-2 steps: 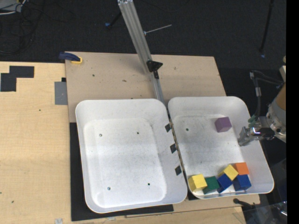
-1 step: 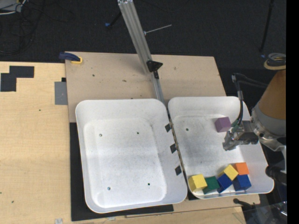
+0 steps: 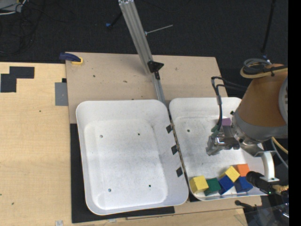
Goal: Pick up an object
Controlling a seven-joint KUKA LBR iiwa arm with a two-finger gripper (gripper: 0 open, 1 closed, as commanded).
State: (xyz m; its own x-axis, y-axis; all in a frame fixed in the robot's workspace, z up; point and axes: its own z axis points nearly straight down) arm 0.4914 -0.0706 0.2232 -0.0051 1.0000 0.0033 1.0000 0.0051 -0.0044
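My gripper hangs low over the middle of the right bin, below the orange-banded wrist. A small purple block peeks out just above it, beside the arm. Along the bin's near edge lie several blocks: a yellow one, a green one, a second yellow one, a blue one, an orange one and another blue one. I see no block in the gripper.
The left bin sits beside the right one, joined by black clips. A slanted aluminium bar rises behind the bins. A black cable loops near the wrist.
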